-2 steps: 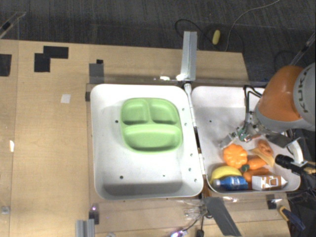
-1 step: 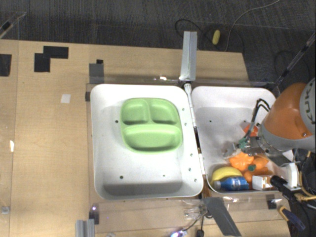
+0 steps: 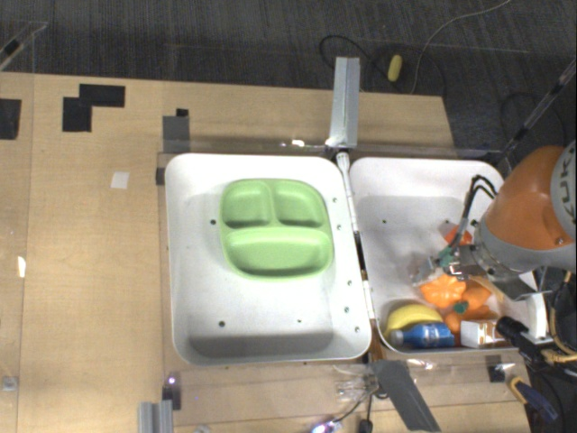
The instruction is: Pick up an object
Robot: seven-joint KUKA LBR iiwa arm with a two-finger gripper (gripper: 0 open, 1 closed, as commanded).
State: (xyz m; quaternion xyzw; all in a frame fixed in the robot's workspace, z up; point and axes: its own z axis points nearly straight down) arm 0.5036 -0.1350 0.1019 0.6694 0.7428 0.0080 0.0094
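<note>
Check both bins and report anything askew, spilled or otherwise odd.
Nothing is spilled or broken. The green divided plate lies flat in the left bin, turned slightly off square. In the right bin, the banana, blue bottle and orange toys are heaped in the near corner under the arm.

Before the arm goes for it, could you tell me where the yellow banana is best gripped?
Grip the banana across its middle, coming straight down from above. It lies flat and curved in the right bin, its top side exposed; a blue bottle crowds its near side, so the ends offer less room.
</note>
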